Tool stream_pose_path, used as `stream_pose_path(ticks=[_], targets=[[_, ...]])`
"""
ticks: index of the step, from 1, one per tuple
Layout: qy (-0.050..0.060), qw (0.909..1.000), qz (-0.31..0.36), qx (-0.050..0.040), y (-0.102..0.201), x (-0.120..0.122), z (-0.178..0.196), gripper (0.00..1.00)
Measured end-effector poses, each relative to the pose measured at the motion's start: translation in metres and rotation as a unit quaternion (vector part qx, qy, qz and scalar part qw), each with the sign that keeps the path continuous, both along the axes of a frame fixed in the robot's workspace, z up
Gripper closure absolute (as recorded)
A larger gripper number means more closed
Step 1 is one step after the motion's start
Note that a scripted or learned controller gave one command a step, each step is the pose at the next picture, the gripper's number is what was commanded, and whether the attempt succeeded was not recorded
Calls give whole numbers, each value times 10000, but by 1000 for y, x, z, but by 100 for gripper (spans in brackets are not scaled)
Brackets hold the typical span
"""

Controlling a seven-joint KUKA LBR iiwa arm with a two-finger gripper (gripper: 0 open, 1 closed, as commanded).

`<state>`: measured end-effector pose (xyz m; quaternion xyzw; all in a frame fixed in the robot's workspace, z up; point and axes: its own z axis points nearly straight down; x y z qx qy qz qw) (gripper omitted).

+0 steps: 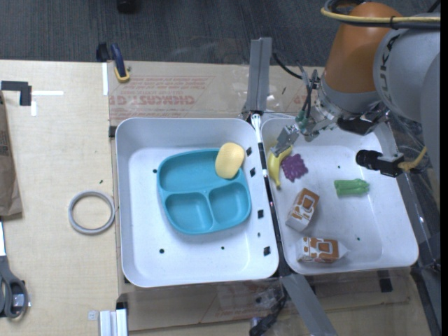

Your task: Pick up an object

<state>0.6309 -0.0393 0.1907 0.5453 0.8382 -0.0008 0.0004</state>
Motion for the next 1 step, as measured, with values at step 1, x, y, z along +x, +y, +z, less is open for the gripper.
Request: stream_pose_path(ticks=[1], targets=[[12, 9986, 530, 3, -17, -35, -1, 0]])
